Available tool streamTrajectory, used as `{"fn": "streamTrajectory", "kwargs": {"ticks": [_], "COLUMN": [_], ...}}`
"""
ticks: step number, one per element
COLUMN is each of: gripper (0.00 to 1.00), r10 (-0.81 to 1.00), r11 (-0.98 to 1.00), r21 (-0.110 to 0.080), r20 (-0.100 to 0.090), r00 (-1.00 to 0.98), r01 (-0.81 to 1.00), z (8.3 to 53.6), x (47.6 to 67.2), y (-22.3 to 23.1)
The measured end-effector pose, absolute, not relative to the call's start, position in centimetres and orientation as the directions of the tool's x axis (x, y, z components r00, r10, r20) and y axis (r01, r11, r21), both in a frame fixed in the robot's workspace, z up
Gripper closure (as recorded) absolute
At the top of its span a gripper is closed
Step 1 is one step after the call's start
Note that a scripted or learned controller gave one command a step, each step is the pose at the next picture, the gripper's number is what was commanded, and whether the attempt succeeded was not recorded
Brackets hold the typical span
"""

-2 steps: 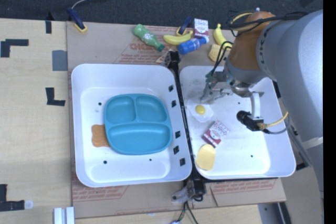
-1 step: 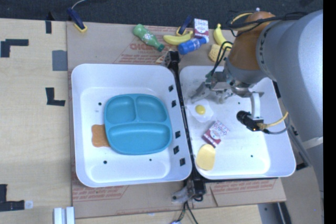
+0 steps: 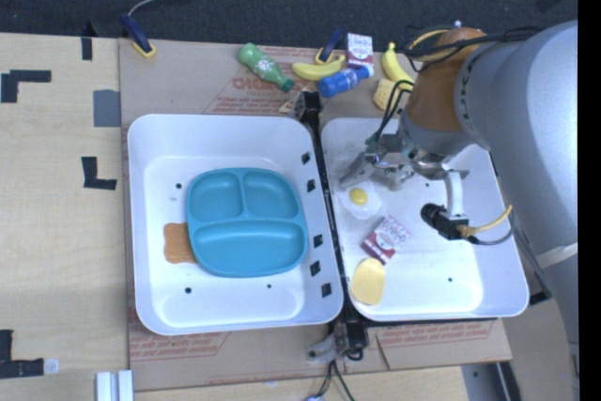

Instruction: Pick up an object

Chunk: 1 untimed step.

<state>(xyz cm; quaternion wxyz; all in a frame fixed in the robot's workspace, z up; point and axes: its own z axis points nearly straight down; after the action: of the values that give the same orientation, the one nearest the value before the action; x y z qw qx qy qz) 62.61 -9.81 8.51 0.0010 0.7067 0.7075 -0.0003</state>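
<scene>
The arm hangs low over the right bin [image 3: 488, 291], near its far left corner, and the gripper [image 3: 380, 166] is just above the white floor. I cannot tell how the gripper stands, because the wrist covers it, and I see no object in it. So, in my judgement, the pick is not yet done. A fried egg toy [image 3: 358, 198] lies just beside the gripper, toward the near edge. A small red packet [image 3: 385, 239] lies in the middle, and a yellow piece [image 3: 368, 281] near the near left corner. In the left bin [image 3: 150, 155], a blue divided plate [image 3: 248, 222] rests on an orange piece [image 3: 175, 243].
</scene>
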Motion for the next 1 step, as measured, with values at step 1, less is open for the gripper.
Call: {"fn": "streamTrajectory", "kwargs": {"ticks": [1], "gripper": [1.0], "r10": [1.0], "r11": [0.002], "r21": [0.005], "r20": [-0.002], "r00": [-0.002], "r01": [1.0], "z": [9.7], "x": [62.75], "y": [-9.81]}}
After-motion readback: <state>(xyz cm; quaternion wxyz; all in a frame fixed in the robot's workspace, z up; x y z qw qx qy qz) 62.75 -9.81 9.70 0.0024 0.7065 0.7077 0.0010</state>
